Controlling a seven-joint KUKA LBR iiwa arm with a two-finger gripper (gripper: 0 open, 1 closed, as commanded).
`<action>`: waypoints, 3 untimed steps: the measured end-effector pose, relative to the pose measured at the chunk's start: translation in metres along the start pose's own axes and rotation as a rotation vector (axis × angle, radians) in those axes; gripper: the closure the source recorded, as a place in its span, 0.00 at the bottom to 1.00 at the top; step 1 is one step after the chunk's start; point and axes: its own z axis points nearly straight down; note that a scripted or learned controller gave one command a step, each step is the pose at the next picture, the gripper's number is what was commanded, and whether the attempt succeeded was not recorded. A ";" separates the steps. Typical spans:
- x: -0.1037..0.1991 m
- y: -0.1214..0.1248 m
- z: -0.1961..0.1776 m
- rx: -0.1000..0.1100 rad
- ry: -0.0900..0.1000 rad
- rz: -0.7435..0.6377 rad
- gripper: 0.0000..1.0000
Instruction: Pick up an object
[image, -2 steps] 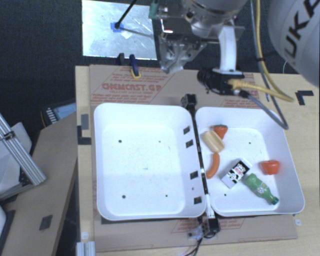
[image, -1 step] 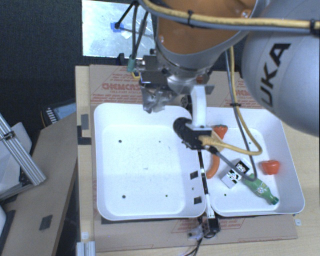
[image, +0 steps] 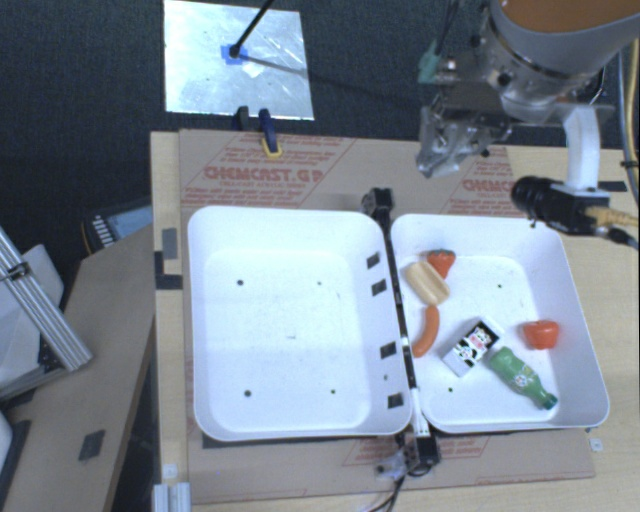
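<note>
A green plastic bottle (image: 521, 377) lies on its side near the front edge of the right bin (image: 580, 310), its neck pointing toward the front right corner. Just beside its base rests a small box (image: 471, 348) printed in black and white, tilted on a diagonal. To the right of the box, a little apart, sits a rounded orange-red piece (image: 541, 334) (possibly a toy tomato or pepper; the shape is too small to tell). Nearer the divider, a slim orange sausage-like shape (image: 427, 330) lies lengthwise, and above it a pale tan bun-like block (image: 426, 283) touches a small red-orange item with a green top (image: 441, 262). The bins are smooth, glossy white plastic with rounded corners; the left bin (image: 220, 300) shows dark specks on its floor. Both rest on a brown cardboard sheet (image: 300, 170) printed in red. The gripper (image: 445, 153), metallic grey, hangs above the cardboard behind the right bin, gripping nothing; whether its fingers are parted I cannot tell.
</note>
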 end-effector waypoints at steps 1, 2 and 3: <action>-0.001 0.064 0.114 0.011 -0.001 -0.008 1.00; 0.050 0.099 0.067 0.000 0.003 -0.016 1.00; 0.114 0.022 0.130 0.016 0.001 -0.021 1.00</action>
